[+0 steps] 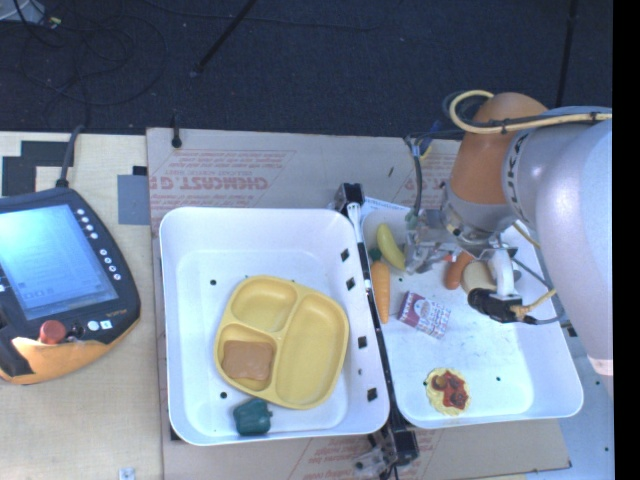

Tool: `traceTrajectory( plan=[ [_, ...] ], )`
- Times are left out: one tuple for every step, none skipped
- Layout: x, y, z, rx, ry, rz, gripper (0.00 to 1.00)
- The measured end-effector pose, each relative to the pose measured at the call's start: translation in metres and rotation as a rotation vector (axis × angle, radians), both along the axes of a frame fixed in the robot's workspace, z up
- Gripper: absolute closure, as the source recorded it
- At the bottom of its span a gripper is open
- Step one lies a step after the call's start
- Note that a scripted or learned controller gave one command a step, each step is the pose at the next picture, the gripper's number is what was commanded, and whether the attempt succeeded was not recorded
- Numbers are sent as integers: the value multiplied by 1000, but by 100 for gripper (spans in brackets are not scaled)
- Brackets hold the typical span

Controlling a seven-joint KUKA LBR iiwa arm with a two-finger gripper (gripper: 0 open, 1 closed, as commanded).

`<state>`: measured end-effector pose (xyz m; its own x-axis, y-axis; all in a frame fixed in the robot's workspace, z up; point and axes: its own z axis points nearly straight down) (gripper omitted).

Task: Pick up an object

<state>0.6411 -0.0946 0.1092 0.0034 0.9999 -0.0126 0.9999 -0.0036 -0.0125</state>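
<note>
tool (428, 253) hangs low in right bin (520, 393), banana (390, 246) just left of it; finger state cannot be told.

Grey arm (565, 218) w/ orange band (490, 158) comes in from the worktop's right edge, wrist bent down twd the back-right, claw (432, 253) low near the back edge; finger state unclear.
</note>
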Motion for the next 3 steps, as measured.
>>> traceTrajectory(
  plan=[
    [0, 0, 10, 0, 2, 3, 100],
    [0, 0, 9, 0, 3, 3, 0],
    [-46, -49, 51, 12, -10, 2, 0]
  ],
)
